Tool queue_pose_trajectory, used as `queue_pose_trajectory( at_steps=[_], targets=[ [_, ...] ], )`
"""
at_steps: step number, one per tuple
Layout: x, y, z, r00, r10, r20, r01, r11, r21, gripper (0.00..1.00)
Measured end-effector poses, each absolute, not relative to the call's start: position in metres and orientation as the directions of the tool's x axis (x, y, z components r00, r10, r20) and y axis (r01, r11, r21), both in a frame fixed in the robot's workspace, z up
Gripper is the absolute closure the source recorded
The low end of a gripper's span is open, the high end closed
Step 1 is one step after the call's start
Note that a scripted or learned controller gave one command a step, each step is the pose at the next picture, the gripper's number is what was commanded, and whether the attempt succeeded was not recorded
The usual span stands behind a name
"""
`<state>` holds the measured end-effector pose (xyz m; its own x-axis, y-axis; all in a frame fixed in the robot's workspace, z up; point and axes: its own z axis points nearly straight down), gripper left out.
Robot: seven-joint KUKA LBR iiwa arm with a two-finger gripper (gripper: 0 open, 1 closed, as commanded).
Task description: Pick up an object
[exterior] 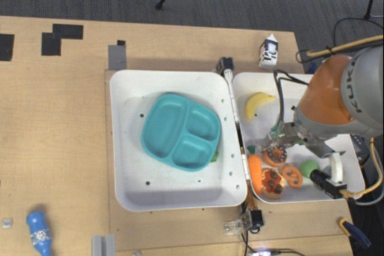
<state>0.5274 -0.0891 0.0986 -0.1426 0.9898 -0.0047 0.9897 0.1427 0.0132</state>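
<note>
Just beside the jaws, grip unclear: a round orange toy (276, 156), dark-centred, in the right bin (263, 129).

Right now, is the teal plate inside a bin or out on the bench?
Inside: the teal plate lies within the white walls of the left bin, near its middle.
</note>
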Motion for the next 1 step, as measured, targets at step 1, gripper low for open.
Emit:
queue_pose_trajectory(
  at_steps=[1],
  targets=[
    [0.5124, -0.0313, 0.221, -0.187, 0.982, -0.001, 0.982, 0.187, 0.005, 1.0]
  ],
)
